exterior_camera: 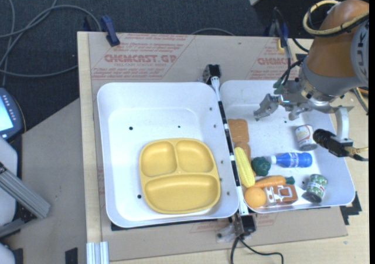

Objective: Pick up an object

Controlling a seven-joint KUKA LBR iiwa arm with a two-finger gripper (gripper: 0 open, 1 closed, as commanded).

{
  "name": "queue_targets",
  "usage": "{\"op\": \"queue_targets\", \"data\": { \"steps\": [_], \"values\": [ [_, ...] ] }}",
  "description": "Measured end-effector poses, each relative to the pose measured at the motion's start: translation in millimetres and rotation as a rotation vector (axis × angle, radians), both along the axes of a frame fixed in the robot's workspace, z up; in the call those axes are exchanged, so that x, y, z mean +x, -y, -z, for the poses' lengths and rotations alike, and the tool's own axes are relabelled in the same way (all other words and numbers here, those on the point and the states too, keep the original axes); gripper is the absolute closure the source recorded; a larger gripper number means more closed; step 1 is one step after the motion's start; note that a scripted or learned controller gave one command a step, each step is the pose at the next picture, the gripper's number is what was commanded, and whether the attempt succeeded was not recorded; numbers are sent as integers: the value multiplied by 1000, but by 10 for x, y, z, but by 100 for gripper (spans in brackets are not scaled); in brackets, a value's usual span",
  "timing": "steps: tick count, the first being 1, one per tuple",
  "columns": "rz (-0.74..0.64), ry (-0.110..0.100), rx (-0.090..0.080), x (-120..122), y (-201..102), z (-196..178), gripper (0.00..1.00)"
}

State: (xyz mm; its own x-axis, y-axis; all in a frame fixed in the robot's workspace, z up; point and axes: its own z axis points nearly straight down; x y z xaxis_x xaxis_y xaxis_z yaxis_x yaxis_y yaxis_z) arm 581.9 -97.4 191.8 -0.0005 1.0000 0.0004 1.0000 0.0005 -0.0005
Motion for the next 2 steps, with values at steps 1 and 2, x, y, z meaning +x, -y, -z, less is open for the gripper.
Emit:
{"op": "queue_targets", "data": {
  "steps": [1, 2],
  "values": [
    [6, -5, -3, -526, 112, 1121, 0],
    [4, 0, -3, -644, 9, 1069, 0]
  ]
}}
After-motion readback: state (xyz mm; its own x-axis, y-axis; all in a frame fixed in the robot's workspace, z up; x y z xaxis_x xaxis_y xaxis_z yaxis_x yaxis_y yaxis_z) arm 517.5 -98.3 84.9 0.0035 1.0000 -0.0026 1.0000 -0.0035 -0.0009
